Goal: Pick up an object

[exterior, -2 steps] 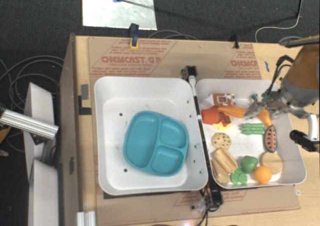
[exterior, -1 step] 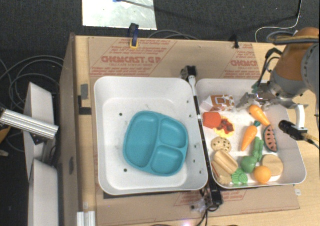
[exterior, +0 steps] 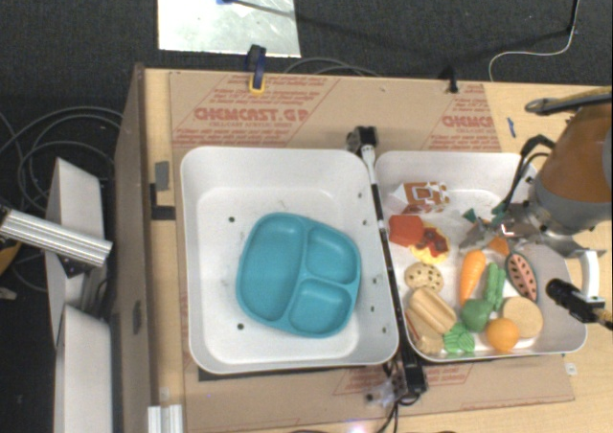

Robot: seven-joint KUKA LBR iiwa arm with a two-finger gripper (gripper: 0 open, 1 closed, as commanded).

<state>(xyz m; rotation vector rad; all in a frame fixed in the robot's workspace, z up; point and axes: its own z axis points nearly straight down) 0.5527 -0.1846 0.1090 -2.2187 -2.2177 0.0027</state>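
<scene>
Likeliest target: the tapered orange toy carrot (exterior: pixel 471 275), lying in the shallow white bin on the view's right (exterior: pixel 450 165), just below the grey gripper (exterior: pixel 496 226).

Probably light, hollow and stiff, going by the moulded plastic look. Smooth, so likely slippery and apt to squirt out of a grip taken near the narrow tip. Not fragile, by the look of it. Best taken across the thick upper half, closing across the short axis, square to its length. Little room on the arm's side, with the long green toy vegetable (exterior: pixel 493 285) touching or nearly touching there. More room on the other side, towards the round speckled toy cookie (exterior: pixel 422 276).

Bright orange throughout, lying flat and a little tilted. Broad end up towards the gripper, narrow end pointing down at the round green toy piece (exterior: pixel 476 314). Close by in the same bin: a small orange toy ball (exterior: pixel 501 333), a tan ribbed toy bread roll (exterior: pixel 431 310) and a red toy piece (exterior: pixel 407 229). Well apart, in the other white bin (exterior: pixel 206 230), a teal divided plastic plate (exterior: pixel 299 273).

Gripper low over the upper part of the right-hand bin, near the carrot's broad end. Cannot tell from this slant whether wide or narrow. Nothing seen held in it.
</scene>
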